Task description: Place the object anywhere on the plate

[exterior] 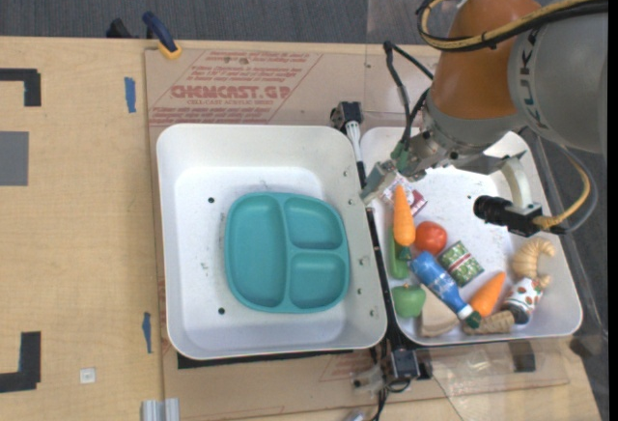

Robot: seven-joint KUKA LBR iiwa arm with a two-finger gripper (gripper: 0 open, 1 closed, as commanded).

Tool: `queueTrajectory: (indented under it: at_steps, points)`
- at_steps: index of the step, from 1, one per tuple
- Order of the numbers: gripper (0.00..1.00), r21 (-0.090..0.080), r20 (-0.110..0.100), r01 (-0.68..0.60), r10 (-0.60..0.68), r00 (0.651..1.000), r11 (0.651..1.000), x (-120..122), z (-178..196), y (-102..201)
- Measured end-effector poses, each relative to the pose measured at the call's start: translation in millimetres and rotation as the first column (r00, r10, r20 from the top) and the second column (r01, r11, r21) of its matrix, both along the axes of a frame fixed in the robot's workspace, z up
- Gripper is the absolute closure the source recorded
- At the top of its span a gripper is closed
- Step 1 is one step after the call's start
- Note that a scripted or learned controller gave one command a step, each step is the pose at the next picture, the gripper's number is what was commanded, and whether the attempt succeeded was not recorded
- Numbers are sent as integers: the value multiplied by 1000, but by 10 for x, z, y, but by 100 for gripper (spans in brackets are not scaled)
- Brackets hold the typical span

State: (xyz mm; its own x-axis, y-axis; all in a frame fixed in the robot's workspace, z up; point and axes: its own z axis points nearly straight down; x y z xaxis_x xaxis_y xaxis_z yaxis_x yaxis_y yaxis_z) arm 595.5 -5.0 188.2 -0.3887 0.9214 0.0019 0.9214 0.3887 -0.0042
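The arm's grey and orange bulk covers the upper part of the right bin [565, 308], and the claw [401, 168] under it is mostly hidden, so I cannot tell its state. No toy can be made out in it. The plate [287, 252] is teal with three compartments, all bare, and lies in the middle of the left bin [193, 158]. The right bin holds two carrots, one [403, 216] near the claw and one [488, 294] lower down, one tomato [431, 238], one blue bottle [439, 284], one green can [462, 262], one croissant [534, 258] and one green pepper [409, 299]. Other small toys at the bin's lower edge are hard to name. Both bins sit on the worktop [68, 245].
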Motion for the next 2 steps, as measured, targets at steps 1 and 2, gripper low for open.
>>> queueTrajectory:
  at_steps: [1,2]
  points:
    - [0,0,0,0,0,1000,1000,0,0,0]
    - [0,0,0,0,0,1000,1000,0,0,0]
